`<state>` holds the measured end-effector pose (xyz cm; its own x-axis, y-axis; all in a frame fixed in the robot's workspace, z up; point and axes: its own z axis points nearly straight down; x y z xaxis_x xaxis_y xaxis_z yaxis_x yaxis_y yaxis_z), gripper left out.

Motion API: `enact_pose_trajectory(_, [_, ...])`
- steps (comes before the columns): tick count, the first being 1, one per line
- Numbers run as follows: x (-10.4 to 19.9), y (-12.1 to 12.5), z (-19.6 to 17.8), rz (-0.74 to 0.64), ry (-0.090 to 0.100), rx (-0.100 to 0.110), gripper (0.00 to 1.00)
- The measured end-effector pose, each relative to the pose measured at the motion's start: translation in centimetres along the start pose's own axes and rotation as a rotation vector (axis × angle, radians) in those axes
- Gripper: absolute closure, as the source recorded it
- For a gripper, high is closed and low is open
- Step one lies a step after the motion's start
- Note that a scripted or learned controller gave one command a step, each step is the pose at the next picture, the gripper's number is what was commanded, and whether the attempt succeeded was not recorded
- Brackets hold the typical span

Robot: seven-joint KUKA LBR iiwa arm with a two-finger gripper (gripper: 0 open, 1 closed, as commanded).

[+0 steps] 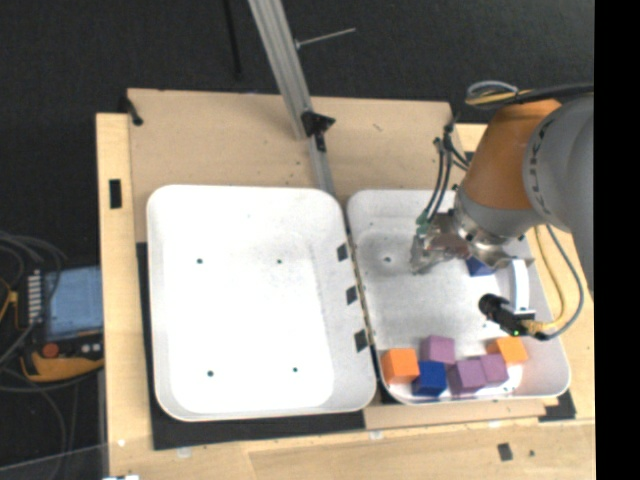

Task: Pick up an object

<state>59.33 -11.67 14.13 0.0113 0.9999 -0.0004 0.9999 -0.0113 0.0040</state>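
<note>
My gripper (428, 253) hangs over the upper middle of the right bin (395, 223), its tip low above the bin floor. Nothing shows between its fingers. Several blocks lie along the bin's near edge: an orange block (402, 363), a blue block (431, 378), a purple block (438, 349), two more purple blocks (478, 372) and a small orange block (511, 349). A blue piece (479, 264) peeks out from under the wrist. The blocks sit well below and to the right of the gripper.
The left bin (250, 298) sits beside the right one, divided by a rim with black clips (352, 293). A metal pole (285, 58) slants in from the top. Cables run along the arm's wrist at right (545, 308).
</note>
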Motion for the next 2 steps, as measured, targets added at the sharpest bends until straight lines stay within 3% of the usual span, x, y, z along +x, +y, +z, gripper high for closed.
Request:
enact_pose_trajectory(1, [-0.8,0.5,-6.3,-0.003,-0.002,-0.004,1.0])
enact_pose_trajectory(2, [-1.0,0.6,-7.6,-0.006,0.0,0.001,1.0])
